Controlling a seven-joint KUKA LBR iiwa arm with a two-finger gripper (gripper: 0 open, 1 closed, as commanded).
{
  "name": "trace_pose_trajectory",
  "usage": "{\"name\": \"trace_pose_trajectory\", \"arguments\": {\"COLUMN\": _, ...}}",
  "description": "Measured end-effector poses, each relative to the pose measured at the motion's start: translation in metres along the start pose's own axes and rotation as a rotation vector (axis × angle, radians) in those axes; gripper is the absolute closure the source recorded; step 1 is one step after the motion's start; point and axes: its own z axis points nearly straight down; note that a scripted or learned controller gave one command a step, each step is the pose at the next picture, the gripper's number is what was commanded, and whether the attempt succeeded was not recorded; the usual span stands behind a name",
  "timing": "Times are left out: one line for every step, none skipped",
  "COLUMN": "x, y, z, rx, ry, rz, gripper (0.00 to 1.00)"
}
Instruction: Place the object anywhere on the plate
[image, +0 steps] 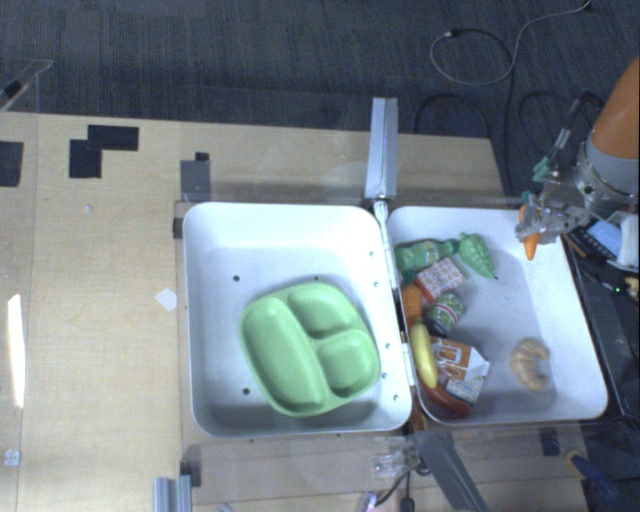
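Observation:
A green divided plate (310, 345) lies in the left bin (215, 300), towards its front. My gripper (533, 226) hangs over the far right corner of the right bin (560, 300), well to the right of the plate. A small orange carrot-like object (529, 245) sticks out below the fingertips, pinched between them and lifted off the bin floor.
The right bin's left half holds a green leafy vegetable (475, 255), a small packet (440, 277), a can (446, 312), a banana (424, 355) and a carton (462, 368). A croissant (530, 362) lies near its front right. A metal divider post (381, 150) stands between the bins.

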Motion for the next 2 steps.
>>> {"name": "trace_pose_trajectory", "arguments": {"x": 0.089, "y": -0.033, "z": -0.028, "rx": -0.002, "ry": 0.003, "rz": -0.372, "gripper": 1.00}}
{"name": "trace_pose_trajectory", "arguments": {"x": 0.110, "y": 0.023, "z": 0.033, "rx": -0.001, "ry": 0.003, "rz": -0.467, "gripper": 1.00}}
